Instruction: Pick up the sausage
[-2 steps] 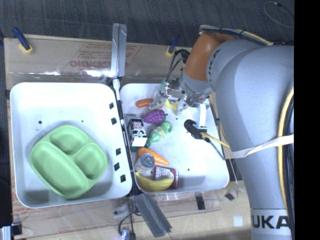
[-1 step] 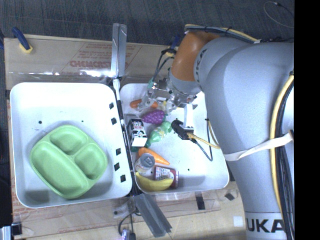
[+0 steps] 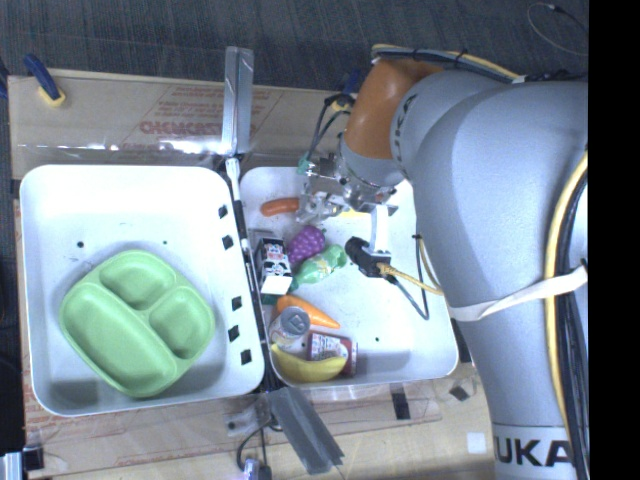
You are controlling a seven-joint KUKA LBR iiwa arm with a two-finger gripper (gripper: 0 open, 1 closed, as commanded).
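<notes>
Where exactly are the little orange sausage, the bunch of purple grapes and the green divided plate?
Small orange-red toy sausage point(image 3: 281, 206): camera view, on the middle of its length.
Purple plastic grape bunch point(image 3: 307, 241): camera view, on the middle of the cluster.
Light green three-section plate point(image 3: 100, 353): camera view, on its outer rim, lower left.

Bins: smooth white plastic, slight sheen. Green divided plate: matt plastic. Sausage: smooth, orange-red, looks like toy plastic. Grapes: purple, bumpy plastic. Carrot and banana: smooth plastic, mild gloss. Can: shiny metal lid. Bench: matt brown cardboard with printing. Arm: smooth grey painted shell, satin finish. Gripper: bare metal, cabled.
</notes>
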